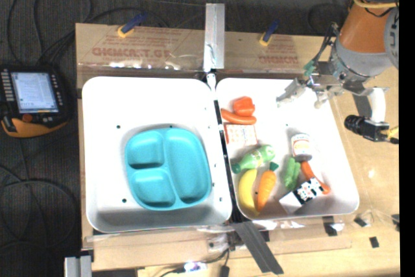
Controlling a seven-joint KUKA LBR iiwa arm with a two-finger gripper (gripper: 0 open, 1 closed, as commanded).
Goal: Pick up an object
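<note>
White plastic makes up the two shallow bins, which sit side by side on a pale wooden bench that stands on dark grey carpet crossed by black cables. The left bin holds a turquoise divided tray lying flat near its middle, toward the front edge. The right bin holds the loose objects: an orange-red toy pepper near its back-left corner, a small white card with red print just in front of it, a green bottle-shaped toy and a yellow banana-like piece along the left wall, and an orange carrot touching the yellow piece. Nearer the front-right corner lie a small white jar with a red band, a green piece, an orange stick-shaped piece and a black-and-white box, all close together. A clear plastic sheet with red lettering lies over brown board behind the bins, held by blue and yellow clamps, and a metal upright stands at the seam between the bins. A control pendant with a lit screen rests on the carpet off the bench's left edge. The arm, grey with an orange band, reaches over the right bin's back-right corner; its gripper hangs above the bin's bare back area with fingers spread apart and nothing between them, well apart from every object.
</note>
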